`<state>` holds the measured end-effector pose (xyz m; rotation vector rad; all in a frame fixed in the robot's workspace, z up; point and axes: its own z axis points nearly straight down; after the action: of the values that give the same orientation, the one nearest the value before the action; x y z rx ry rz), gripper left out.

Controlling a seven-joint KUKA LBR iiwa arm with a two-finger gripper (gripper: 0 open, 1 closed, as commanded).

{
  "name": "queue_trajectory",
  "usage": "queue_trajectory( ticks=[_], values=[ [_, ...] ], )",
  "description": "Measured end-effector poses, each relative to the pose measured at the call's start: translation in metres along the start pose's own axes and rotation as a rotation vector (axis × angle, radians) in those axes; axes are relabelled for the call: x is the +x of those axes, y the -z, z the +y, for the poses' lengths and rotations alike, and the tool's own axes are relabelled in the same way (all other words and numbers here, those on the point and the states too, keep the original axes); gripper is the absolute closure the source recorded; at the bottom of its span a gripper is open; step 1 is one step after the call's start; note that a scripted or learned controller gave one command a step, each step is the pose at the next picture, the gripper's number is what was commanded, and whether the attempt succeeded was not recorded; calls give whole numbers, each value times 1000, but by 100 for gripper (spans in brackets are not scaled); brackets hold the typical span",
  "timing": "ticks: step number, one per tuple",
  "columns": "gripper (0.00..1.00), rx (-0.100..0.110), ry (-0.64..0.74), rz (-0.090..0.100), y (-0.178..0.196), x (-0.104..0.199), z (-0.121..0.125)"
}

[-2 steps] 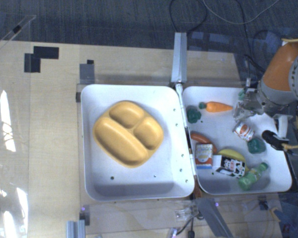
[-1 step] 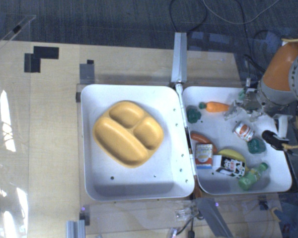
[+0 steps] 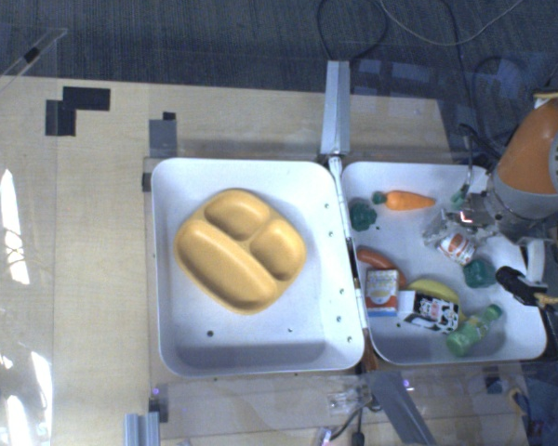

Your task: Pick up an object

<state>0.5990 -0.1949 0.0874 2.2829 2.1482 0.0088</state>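
My gripper hangs over the upper right part of the right bin, reaching in from the right. Just below it lies a small red and white can, tilted; I cannot see whether they touch. A carrot lies to the gripper's left near the bin's back wall. A teal lump sits under the can. Along the front lie a banana, a black-and-white patterned carton and a green bottle.
A dark green piece, a red sausage-like item and an orange and white box line the right bin's left side. The left bin holds a yellow divided plate.
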Motion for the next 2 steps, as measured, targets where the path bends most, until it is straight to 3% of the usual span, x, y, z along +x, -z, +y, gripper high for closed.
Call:
queue_trajectory(
  ticks=[1, 2],
  values=[
    [100, -10, 3, -1, 13, 1, 4],
    [0, -10, 3, -1, 13, 1, 4]
  ],
)
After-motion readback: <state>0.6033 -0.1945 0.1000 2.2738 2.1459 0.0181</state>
